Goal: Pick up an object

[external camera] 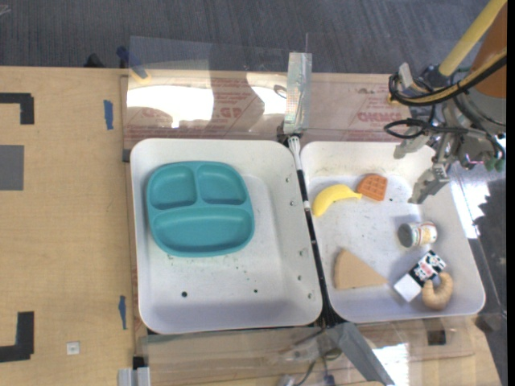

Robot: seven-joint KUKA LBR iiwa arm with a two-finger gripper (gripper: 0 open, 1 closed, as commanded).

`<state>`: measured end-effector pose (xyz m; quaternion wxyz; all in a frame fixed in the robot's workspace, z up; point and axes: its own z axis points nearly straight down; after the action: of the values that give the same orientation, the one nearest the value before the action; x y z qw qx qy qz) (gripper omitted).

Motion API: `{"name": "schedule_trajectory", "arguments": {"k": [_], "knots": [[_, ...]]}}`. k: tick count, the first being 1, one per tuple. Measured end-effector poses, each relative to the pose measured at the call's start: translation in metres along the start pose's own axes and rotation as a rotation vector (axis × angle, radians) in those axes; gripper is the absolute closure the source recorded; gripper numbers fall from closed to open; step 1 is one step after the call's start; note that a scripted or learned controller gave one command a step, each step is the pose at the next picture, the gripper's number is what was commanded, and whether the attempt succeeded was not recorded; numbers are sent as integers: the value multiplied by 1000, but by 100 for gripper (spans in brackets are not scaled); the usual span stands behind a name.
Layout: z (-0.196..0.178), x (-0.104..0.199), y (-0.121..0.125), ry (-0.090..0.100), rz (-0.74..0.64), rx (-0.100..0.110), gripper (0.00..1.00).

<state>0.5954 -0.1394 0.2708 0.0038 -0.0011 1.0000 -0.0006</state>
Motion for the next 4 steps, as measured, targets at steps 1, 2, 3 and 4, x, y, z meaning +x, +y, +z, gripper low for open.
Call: {"name": "schedule_trajectory", "arguments": {"k": [1,2,3,4], "knots": [[147,-37,47,17,45,-5,0],[180,42,49,-6,-215,0,0],[166,37,50,-19,-217,4,100],[83,21,141,-4,38,-4,100]]}}
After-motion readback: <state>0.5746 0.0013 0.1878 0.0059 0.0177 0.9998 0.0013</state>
